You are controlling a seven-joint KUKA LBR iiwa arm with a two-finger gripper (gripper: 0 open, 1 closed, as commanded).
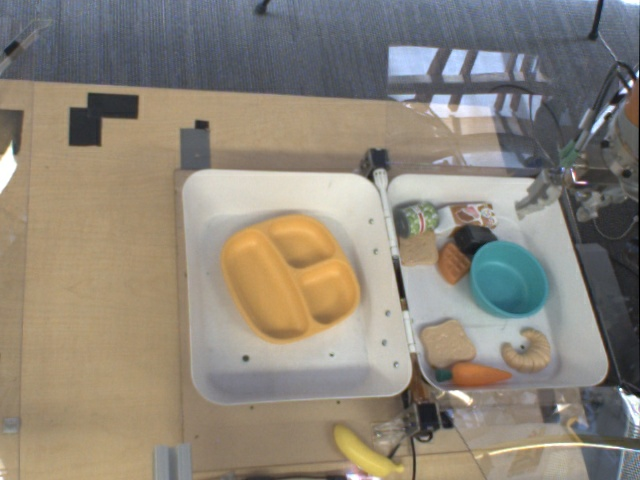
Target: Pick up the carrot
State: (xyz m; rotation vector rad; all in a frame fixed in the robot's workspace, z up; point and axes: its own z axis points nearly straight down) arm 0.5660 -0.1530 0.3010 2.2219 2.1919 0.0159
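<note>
Banana [366,452] on bench, orange tapered carrot [481,374] in right bin [585,298]

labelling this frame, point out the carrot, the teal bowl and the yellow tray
carrot [481,374]: camera view, middle of its orange body
teal bowl [509,279]: camera view, inside of its hollow
yellow tray [262,280]: camera view, floor of its long compartment

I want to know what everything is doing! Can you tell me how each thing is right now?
Carrot: lying flat in the right bin, near its front edge.
Teal bowl: upright.
Yellow plate: right side up in the left bin.
Croissant: lying beside the carrot.
Banana: lying on the bench.
</note>
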